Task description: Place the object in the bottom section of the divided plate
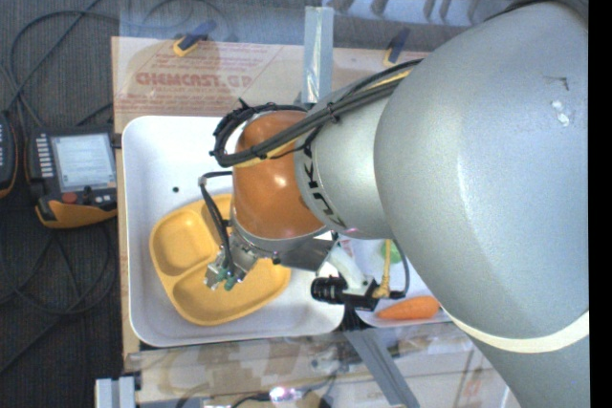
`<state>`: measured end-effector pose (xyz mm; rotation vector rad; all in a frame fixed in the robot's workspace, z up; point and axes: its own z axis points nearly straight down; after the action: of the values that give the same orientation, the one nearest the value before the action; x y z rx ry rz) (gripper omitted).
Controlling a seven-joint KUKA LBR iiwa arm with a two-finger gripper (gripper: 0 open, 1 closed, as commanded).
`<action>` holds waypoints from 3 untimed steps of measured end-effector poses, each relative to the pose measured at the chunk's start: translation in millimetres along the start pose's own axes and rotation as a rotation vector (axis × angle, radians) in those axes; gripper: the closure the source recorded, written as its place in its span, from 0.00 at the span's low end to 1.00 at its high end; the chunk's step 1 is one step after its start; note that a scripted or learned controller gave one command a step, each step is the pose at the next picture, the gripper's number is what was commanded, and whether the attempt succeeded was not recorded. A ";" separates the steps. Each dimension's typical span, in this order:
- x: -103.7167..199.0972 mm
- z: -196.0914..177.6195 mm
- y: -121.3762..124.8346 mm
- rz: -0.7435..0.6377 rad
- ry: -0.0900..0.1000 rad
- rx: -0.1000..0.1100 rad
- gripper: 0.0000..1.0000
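Bench (191, 72) with two white bins (153, 177)

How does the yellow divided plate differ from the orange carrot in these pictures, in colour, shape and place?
The divided plate is yellow; the carrot is orange. The plate is broad and shallow, with ridges that part it into sections; the carrot is slim and long. The plate lies in the left bin, under the end effector; the carrot lies in the right bin, at the arm's lower edge. The arm hides part of each.
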<state>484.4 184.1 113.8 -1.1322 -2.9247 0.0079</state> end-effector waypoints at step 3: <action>-49.0 19.4 -42.4 0.425 -0.013 -0.029 1.00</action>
<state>491.9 119.7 94.6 -1.7370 -2.6391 -0.0257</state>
